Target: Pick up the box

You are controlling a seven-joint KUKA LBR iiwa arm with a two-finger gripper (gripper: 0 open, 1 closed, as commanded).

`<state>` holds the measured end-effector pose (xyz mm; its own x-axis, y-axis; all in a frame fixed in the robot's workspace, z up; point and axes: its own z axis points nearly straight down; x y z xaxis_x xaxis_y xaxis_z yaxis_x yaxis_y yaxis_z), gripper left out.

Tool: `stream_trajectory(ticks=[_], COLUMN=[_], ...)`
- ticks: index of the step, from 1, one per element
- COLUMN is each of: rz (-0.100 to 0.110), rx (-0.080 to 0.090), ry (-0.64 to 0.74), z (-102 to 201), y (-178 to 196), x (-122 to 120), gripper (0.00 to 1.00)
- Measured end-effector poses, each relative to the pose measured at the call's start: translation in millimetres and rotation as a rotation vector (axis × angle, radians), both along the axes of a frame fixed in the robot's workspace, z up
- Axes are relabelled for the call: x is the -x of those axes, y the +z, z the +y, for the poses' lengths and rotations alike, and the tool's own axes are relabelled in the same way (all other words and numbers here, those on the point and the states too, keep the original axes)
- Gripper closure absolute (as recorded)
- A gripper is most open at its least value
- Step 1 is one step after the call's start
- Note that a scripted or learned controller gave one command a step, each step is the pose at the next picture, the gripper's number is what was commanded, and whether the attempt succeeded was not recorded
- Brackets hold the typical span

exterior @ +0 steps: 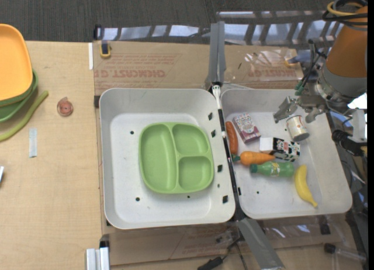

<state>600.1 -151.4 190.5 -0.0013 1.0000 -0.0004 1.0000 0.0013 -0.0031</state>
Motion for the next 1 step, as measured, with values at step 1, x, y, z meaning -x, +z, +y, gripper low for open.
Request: stream_trajectory(ticks=[1], rz=[0.001], rx=[0.0], ry=[-0.205], z=[47.9], y=[-66.9], x=[-16.7], gripper=[0.0])
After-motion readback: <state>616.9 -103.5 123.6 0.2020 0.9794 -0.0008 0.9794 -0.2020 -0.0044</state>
